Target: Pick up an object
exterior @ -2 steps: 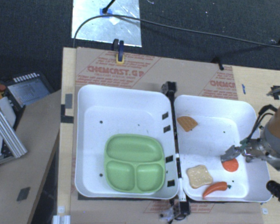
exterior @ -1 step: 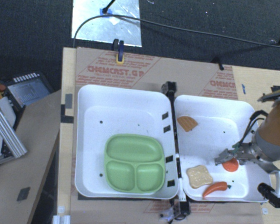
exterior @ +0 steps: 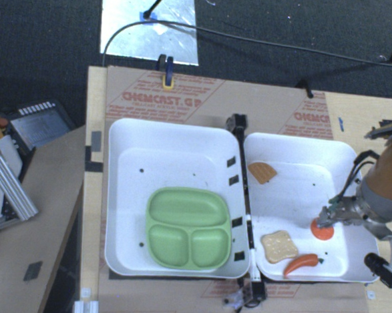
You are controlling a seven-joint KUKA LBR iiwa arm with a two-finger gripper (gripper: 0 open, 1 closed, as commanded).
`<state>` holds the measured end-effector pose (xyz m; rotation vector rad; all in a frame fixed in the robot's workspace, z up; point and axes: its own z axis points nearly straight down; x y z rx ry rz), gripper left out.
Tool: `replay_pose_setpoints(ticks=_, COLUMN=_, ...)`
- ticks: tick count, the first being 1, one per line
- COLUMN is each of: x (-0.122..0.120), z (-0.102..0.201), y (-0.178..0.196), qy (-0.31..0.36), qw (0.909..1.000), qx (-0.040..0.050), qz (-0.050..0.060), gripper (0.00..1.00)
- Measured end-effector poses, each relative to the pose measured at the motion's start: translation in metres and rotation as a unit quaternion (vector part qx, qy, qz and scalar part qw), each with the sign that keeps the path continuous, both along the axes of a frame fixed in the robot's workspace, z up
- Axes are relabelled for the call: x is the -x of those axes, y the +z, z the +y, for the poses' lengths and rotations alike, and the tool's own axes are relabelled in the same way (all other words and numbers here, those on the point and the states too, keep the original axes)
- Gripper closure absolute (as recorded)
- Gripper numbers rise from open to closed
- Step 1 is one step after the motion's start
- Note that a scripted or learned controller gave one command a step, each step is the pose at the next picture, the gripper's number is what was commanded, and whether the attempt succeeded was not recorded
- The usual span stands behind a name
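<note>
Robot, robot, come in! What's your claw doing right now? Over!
Gripper low in right bin, at red disc. Grasp unconfirmed. Toast and chili close by, wedge farther off. Green tray in left bin.

bench, cardboard sheet, two bins

Even, diffuse overhead light, moderately bright; slight cool cast. White bins are the brightest area, near blown out on the floors, soft grey shading along inner walls. Foil sheet at top throws patchy glare. Dark floor goes nearly black, little detail. Shadows weak and short: faint one under green tray, small ones beside items in right bin. Low res, overall soft, some compression noise. Hand area smeared w/ the red disc, possibly motion blur. No obvious edge distortion.
</note>
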<state>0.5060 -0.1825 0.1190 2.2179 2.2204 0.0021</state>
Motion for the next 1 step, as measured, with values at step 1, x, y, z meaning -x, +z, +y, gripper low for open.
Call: replay_pose_setpoints(ticks=1, x=-0.0041, z=-0.0062, y=0.0451, qy=0.001, qw=1.0000, qx=0.0005, qz=-0.001, gripper=1.00)
